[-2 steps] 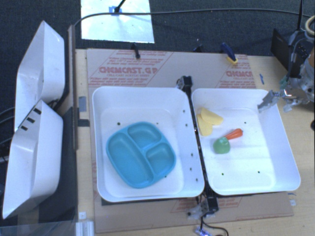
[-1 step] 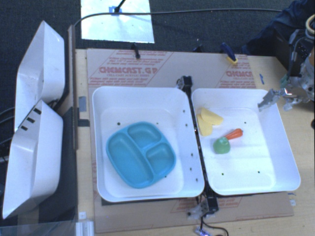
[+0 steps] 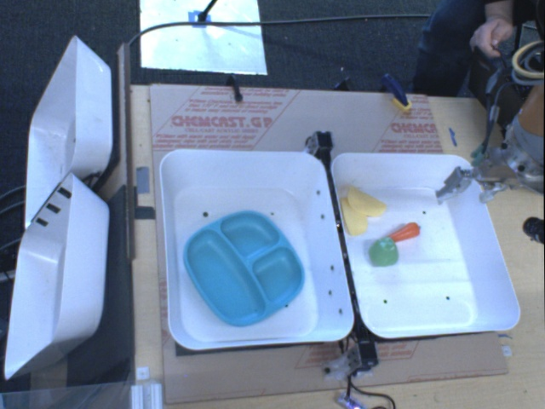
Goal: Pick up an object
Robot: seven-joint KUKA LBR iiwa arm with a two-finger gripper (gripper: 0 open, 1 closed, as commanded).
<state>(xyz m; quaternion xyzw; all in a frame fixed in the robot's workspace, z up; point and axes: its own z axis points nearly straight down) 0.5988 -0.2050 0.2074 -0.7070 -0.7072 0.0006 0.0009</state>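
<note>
While your gripper (image 3: 467,184) hangs over the right bin's (image 3: 490,309) upper right corner, its fingers spread apart with nothing between them, you can see the carrot (image 3: 406,232), green pepper (image 3: 383,252) and yellow piece (image 3: 358,207) near that bin's left wall. A blue divided plate (image 3: 243,267) lies in the left bin (image 3: 183,313).

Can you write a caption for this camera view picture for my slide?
Gripper over right bin holding toy food; blue tray in left bin.

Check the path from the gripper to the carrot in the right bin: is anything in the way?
Nothing visible blocks it. The gripper is at the right bin's upper right, and bare white floor lies between it and the carrot. The green toy sits just beyond the carrot.
</note>
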